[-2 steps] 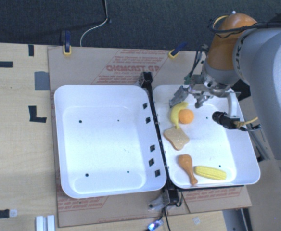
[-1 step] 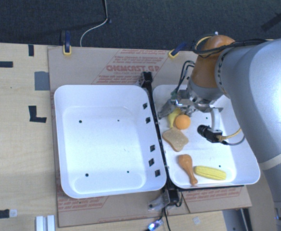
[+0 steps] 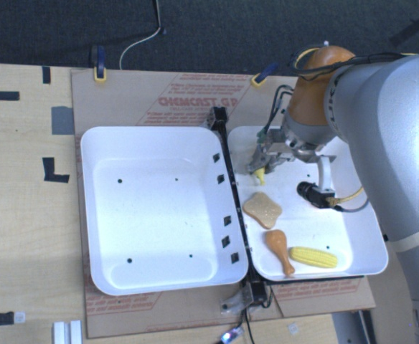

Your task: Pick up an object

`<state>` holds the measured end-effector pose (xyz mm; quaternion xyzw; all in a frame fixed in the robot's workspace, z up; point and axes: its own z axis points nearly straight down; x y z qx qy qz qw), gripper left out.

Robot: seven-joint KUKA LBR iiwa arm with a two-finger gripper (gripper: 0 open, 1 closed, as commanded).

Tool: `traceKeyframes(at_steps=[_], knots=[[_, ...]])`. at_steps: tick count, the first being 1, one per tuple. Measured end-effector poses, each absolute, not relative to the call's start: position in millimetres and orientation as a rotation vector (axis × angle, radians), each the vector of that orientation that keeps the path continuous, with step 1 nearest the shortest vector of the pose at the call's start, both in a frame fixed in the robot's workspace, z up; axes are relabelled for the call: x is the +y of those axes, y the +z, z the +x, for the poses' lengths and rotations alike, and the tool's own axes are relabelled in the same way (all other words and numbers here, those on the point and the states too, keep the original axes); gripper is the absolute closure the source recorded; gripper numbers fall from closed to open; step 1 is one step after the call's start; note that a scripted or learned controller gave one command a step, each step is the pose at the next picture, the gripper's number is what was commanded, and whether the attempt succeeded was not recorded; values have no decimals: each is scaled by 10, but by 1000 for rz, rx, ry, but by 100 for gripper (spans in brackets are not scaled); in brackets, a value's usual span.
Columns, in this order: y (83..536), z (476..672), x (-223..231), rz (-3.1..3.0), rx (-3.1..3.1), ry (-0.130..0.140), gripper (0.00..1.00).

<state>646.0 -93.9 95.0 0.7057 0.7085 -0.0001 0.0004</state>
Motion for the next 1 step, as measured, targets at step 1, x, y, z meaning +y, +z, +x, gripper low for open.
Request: traceKeyframes(at_steps=[1], knots=[[1904, 6024, 88, 2209, 2232, 12, 100]])
